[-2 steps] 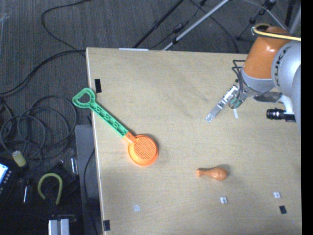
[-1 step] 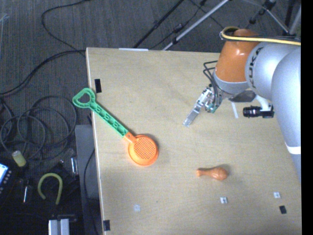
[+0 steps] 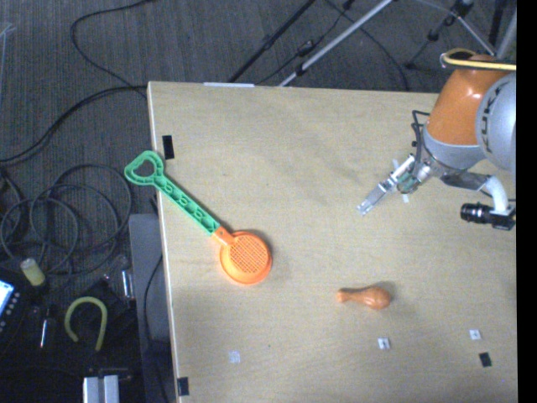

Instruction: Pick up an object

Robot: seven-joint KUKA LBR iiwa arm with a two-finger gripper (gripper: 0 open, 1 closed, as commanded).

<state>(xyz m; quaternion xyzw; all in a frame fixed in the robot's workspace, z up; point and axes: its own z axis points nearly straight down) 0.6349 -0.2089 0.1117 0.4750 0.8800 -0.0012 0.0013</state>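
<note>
Plainly, the picking has not yet begun in earnest: nothing is lifted, and both candidate things lie flat on the pale tan worktop (image 3: 285, 141). The grey arm with the orange band (image 3: 466, 112) reaches in from the right, and its claw (image 3: 373, 200) hangs over a bare stretch of the surface toward the right side, slanting down and to the left. Its slim tip looks drawn close together, with nothing between the fingers, though at this size the gap is hard to read with certainty. The nearest thing to it is a small orange pear-shaped plastic piece with a narrow neck (image 3: 367, 296), which lies on its side nearer the viewer than the claw and a little left of it, apart from it. Farther left lies a toy paddle with a long green plastic handle and a round orange mesh head (image 3: 246, 256); the handle runs up and left to a looped end that reaches past the worktop's left edge, and the head rests well apart from the claw. My judgement is that the whole of the task remains: the claw would have to be brought above one of the two, lowered around it, closed and raised. The small orange piece seems the shorter reach, but its rounded body may roll or slip when pinched.
</note>
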